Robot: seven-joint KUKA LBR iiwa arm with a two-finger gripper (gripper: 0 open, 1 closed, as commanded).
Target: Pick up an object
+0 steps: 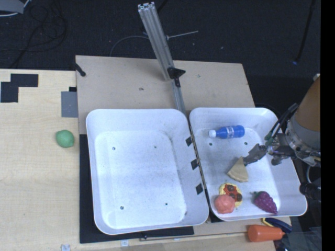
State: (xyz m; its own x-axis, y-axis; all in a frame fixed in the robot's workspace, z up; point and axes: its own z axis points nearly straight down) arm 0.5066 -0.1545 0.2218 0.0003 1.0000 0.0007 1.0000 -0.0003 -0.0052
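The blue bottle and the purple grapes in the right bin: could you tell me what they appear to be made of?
Bottle: probably plastic, with a glossy blue body and white cap. Grapes: likely moulded plastic or rubber toy food, judging by the uniform purple, lumpy surface; the finish is too small to tell.

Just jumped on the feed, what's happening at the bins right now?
The arm is reaching in from the right over the right-hand bin, with its gripper low beside the tan wedge, possibly touching its upper edge. Nothing is visibly lifted. Also in that bin lie a blue bottle, a red-and-yellow piece and a purple grape bunch. A green ball sits on the bench to the left, and an orange item lies in front of the bin.
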